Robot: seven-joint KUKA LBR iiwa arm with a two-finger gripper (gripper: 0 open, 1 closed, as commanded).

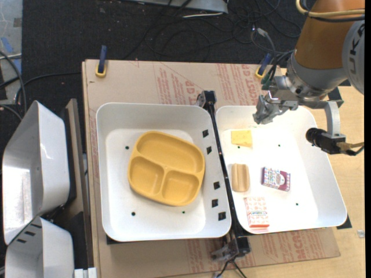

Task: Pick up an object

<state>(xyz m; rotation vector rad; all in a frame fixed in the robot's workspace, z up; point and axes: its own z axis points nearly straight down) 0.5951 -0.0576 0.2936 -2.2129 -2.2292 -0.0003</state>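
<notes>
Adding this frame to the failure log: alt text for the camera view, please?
The gripper hovers over the back of the right bin, just above a yellow block; a tan bun, purple carton and red-and-white packet lie nearer the front. The left bin holds a yellow divided plate.

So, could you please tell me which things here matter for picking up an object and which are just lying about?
For the job:
gripper
yellow cheese-like square
tan bread-like roll
purple carton
red-and-white packet
right white bin

Lying about:
yellow divided plastic plate
left white bin
</notes>
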